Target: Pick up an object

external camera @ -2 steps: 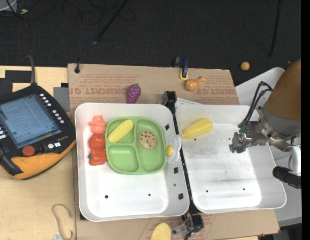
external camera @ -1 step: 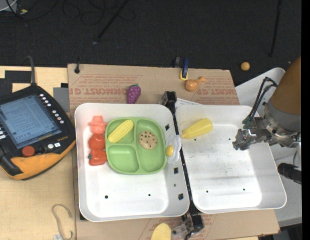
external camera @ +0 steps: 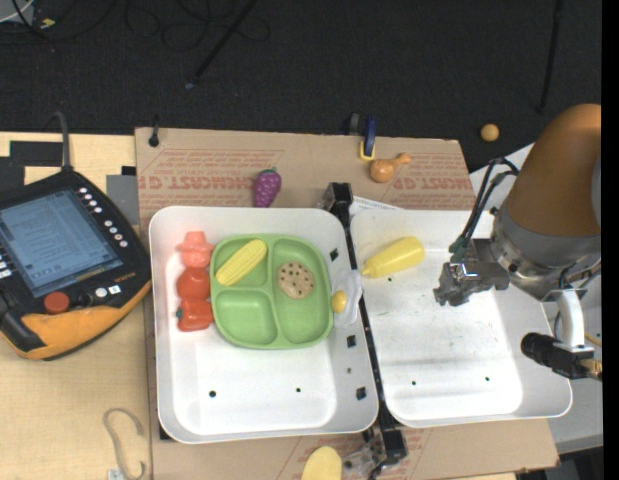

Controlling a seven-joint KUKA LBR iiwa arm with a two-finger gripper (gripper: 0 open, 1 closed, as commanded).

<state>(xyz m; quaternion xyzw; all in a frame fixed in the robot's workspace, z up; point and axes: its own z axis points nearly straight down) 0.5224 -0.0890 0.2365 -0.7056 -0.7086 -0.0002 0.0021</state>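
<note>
We look down on a wooden bench (external camera: 59, 408) with a sheet of printed brown cardboard (external camera: 209, 173) under two white bins; beyond it the floor is dark, with cables trailing across. A control pendant (external camera: 54, 258) with a screen and an orange-yellow body lies far to the left of the pincer, past both bins.

The pincer (external camera: 453, 290) hangs over the right bin (external camera: 469, 398), in its upper right part, and nothing sits between its tips; whether they are spread or closed we cannot tell. The yellow bottle-shaped toy (external camera: 392, 258) lies on the floor of the same bin, just to the left of the pincer and a little farther up in the view, apart from it.

The left bin (external camera: 249, 408) lies well to the left of the pincer. It holds a green divided plate (external camera: 259, 323), with a yellow corn cob (external camera: 239, 261) in one compartment and a speckled cookie (external camera: 296, 280) in another. A red figure (external camera: 193, 283) lies beside the plate, on the side farthest from the pincer. A small yellow piece (external camera: 339, 302) sits at the plate's near edge, by the divider between the bins.

On the cardboard behind the bins we see a purple grape bunch (external camera: 266, 186) and an orange pear-like toy (external camera: 386, 167).
</note>
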